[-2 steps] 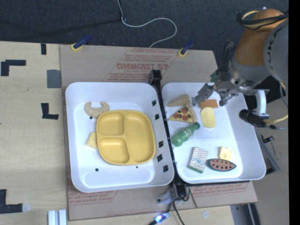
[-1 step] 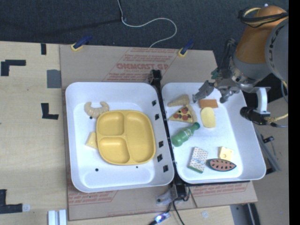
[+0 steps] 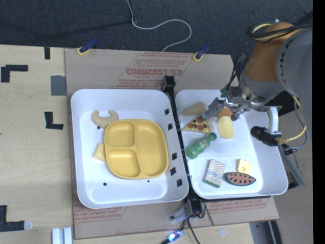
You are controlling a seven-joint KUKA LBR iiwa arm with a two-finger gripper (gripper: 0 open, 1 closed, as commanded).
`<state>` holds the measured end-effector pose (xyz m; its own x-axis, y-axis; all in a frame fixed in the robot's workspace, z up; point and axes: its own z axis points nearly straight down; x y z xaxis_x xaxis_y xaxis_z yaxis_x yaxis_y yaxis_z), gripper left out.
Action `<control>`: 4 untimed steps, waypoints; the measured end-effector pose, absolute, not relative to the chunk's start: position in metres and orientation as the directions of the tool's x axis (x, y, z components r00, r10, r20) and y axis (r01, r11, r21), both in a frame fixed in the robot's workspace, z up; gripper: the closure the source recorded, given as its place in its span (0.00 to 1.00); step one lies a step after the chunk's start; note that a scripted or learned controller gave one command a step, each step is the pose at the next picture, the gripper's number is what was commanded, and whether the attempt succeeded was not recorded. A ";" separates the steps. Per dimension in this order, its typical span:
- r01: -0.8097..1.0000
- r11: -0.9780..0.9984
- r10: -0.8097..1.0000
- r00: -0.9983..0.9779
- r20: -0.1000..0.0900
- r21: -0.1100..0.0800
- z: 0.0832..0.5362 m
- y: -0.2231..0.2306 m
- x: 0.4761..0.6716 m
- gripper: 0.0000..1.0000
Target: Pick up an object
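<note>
My gripper (image 3: pixel 224 110) hangs over the back of the right bin (image 3: pixel 264 187), open. Its dark fingers (image 3: pixel 212 110) are spread to either side of a small orange piece (image 3: pixel 224 114), and I cannot tell if they touch it. A pale yellow lemon-like object (image 3: pixel 226 128) lies just in front of that piece. A pizza slice (image 3: pixel 195 125) and a tan wedge (image 3: pixel 194 108) lie left of the gripper. Nearer the front are a green bottle (image 3: pixel 200 145), a patterned box (image 3: pixel 215 173), a cheese cube (image 3: pixel 245 165) and a watermelon slice (image 3: pixel 239 179).
The left bin (image 3: pixel 84 187) holds a yellow divided plate (image 3: pixel 136 148), a tan croissant-like piece (image 3: pixel 104 117) and a yellow wedge (image 3: pixel 98 151). A black divider (image 3: pixel 175 131) with clips runs between the bins. A dark fitting with cables (image 3: pixel 266 135) hangs off the arm over the right bin's far side.
</note>
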<state>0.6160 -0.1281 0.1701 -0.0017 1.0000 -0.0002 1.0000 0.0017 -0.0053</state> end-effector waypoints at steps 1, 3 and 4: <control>1.000 0.001 1.000 -0.001 -0.001 -0.007 0.117 -0.137 0.610 0.00; 1.000 0.003 1.000 -0.003 0.000 0.001 0.095 -0.135 0.611 1.00; 1.000 0.001 1.000 -0.001 0.000 0.002 0.139 -0.138 0.614 1.00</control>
<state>0.6142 -0.1383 0.1387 -0.0011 1.0000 -0.0004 1.0000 0.0011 0.0023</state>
